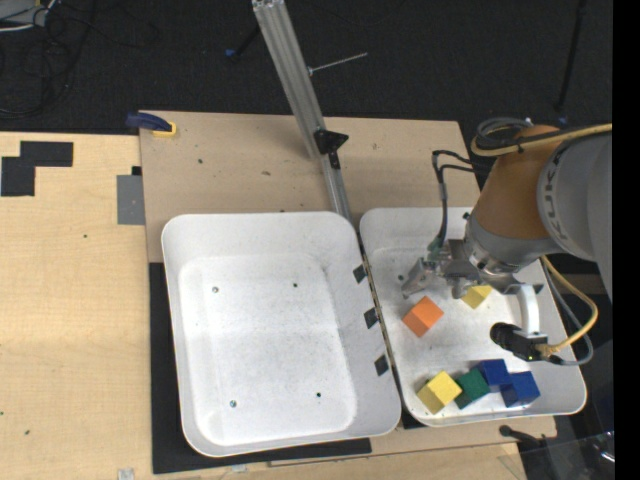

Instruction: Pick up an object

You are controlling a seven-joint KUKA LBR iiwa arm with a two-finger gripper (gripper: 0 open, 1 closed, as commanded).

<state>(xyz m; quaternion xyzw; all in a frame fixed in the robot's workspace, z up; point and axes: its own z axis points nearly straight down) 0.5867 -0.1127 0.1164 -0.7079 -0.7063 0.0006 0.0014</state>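
Bench (250, 168): pale wood, carrying both white bins side by side.
Left bin (262, 330): the larger tray, sitting just left of the right bin, the two rims almost touching along the black clips.
Right bin (395, 236): my landmark; every block lies inside it.
Arm (545, 203): grey with an orange band, reaching in over the right bin's right rim and leaning down toward its middle.
Metal rail (298, 88): slanting up and away from the right bin's upper left corner.
Gripper (440, 268): low over the middle of the right bin; whether its fingers are apart or together I cannot tell from here.
Orange block (423, 316): on the right bin's floor, left of centre, just below and slightly left of the gripper, apart from it.
Small yellow block (477, 296): just right of the gripper, close under the wrist.
Block cluster: yellow cube (438, 392), green block (470, 384) and blue blocks (507, 380) bunched along the right bin's near edge, well apart from the gripper.
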